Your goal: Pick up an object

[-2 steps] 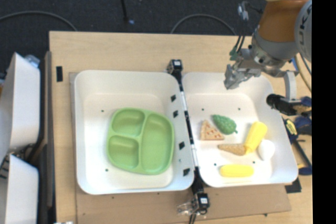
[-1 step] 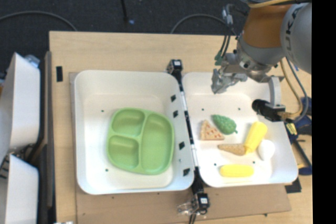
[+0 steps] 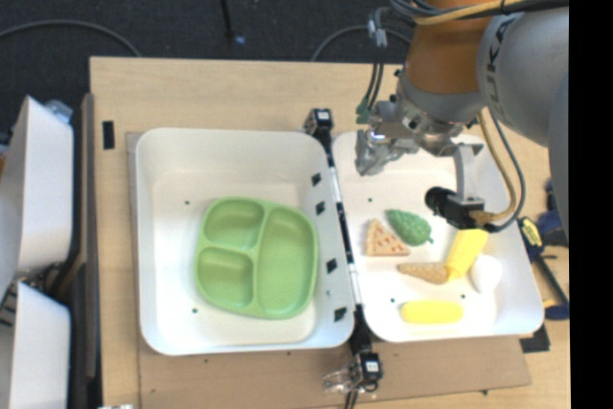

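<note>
The end effector (image 3: 374, 153) hangs over the far left corner of the right bin (image 3: 517, 316); I cannot tell how its grasping parts stand, and nothing shows in its hold. The nearest pickable things, a green leafy piece (image 3: 410, 226) and a pizza slice (image 3: 385, 240), lie toward the camera from it (slightly rightward). The bin's left wall runs close beside; open floor lies between.

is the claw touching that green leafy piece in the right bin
Apart. The camera view shows bare white bin floor between the claw and the green leafy piece, which lies lower down beside the triangular cracker.
</note>
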Robot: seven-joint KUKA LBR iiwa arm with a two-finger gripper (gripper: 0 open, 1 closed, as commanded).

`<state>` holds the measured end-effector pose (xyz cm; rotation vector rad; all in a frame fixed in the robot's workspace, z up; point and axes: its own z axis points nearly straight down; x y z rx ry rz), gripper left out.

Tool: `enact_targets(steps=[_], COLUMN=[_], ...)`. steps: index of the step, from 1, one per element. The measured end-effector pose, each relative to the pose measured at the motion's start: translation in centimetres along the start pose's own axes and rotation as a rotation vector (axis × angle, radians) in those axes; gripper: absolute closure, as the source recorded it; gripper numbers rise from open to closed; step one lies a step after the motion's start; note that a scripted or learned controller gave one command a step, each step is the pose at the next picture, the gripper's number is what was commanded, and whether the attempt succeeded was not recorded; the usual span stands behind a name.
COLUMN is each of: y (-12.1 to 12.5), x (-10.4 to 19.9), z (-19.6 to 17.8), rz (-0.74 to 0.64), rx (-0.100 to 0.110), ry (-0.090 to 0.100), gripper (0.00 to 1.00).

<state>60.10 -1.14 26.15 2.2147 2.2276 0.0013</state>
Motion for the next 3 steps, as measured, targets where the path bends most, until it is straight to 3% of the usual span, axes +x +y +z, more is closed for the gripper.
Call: enact_targets(steps=[2,3], y=[-4.7,-4.6], x=[9.6,9.4], z=[0.1,0.1], rz=[0.0,0.003], rx=[0.001,0.0], ry=[0.0,0.0], gripper=[1.0,0.0])
